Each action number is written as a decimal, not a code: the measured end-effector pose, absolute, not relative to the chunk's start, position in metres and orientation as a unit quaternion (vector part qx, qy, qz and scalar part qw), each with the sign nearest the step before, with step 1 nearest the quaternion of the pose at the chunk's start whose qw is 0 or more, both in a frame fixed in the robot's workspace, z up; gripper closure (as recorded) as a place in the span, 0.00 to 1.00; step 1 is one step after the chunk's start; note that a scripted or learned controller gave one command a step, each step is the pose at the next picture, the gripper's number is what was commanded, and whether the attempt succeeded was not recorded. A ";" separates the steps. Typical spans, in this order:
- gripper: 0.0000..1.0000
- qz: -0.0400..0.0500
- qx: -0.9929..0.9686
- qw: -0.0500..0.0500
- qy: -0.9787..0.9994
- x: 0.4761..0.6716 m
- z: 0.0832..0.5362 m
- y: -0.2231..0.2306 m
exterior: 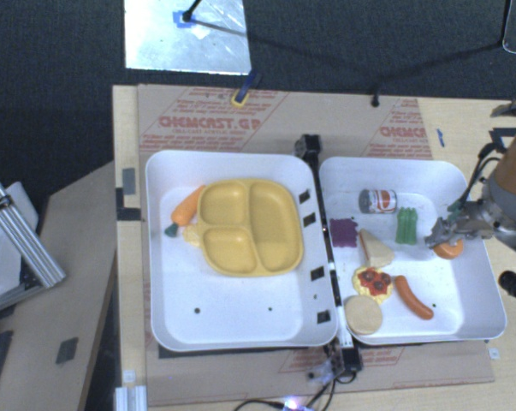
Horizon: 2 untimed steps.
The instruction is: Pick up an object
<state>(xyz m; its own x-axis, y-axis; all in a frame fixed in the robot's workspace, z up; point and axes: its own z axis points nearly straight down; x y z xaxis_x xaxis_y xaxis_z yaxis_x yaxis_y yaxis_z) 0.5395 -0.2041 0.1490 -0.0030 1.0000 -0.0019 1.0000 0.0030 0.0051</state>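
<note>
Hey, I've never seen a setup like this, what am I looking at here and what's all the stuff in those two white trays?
This is one photo from a fixed camera above a workbench, looking down at a slant. A grey robot arm reaches in from the right; its gripper sits low over a small orange piece in the right bin. I can't tell if it holds that piece. That bin also has toy food: a small can, a green piece, a purple piece, a cheese wedge, a pizza slice, a sausage and a round cookie. The left bin holds a yellow divided plate with a toy carrot beside it.
</note>
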 end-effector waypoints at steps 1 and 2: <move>1.00 0.001 0.706 0.003 0.708 0.531 0.204 -0.206; 1.00 0.001 0.706 0.002 0.708 0.532 0.226 -0.206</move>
<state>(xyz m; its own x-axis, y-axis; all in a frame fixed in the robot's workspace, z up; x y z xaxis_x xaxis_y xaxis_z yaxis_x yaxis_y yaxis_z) 0.5324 -0.2064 0.2260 -0.0038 1.0000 -0.0014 1.0000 0.0038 0.0042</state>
